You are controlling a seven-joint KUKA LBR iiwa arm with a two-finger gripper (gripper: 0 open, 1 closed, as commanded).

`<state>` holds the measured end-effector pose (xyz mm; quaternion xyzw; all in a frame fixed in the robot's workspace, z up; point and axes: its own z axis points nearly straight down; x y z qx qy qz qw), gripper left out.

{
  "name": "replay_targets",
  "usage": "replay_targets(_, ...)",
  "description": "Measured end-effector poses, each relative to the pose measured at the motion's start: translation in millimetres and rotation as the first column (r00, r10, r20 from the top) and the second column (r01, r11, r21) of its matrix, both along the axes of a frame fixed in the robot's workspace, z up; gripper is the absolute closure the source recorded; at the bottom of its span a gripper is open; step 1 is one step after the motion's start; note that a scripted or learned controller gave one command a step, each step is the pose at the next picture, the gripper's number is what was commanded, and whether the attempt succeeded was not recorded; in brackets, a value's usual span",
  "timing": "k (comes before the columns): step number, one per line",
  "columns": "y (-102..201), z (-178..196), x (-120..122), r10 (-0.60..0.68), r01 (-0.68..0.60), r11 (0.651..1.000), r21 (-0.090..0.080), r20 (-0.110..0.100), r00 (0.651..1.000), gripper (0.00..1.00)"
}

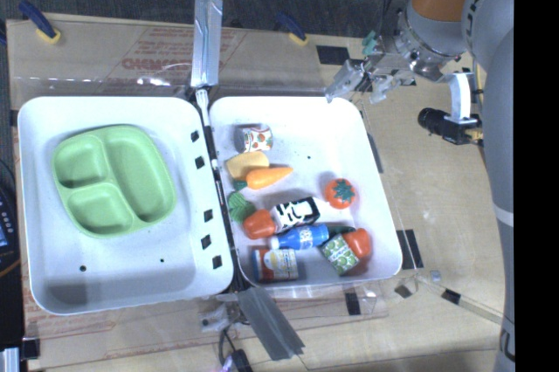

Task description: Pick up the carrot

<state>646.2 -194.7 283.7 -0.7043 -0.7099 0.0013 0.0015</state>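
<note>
The carrot (268, 177) is an orange cone lying on its side in the right bin (353, 148), tip pointing right, just below a yellow piece (247, 162). My gripper (352, 83) hangs above the right bin's far right corner, well up and to the right of the carrot. Its two pale fingers (339, 84) are spread apart with nothing between them.
The right bin also holds a small printed carton (255, 137), a tomato (341, 193), a red-and-green vegetable (253, 222), a black-and-white bottle (297, 210), a blue bottle (304, 237) and cans (345, 251). A green divided plate (112, 178) sits in the left bin (52, 274).
</note>
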Motion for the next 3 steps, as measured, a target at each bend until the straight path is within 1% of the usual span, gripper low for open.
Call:
replay_targets(1, 31, -130, -20, 0.185, -0.185, 0.983, 0.002, -0.001, 0.983, 0.00)
replay_targets(2, 95, -167, -69, 0.200, -0.200, 0.980, 0.002, -0.002, 0.980, 0.00)
replay_targets(3, 78, -184, -42, 0.423, -0.423, 0.906, -0.002, 0.015, 0.906, 0.00)
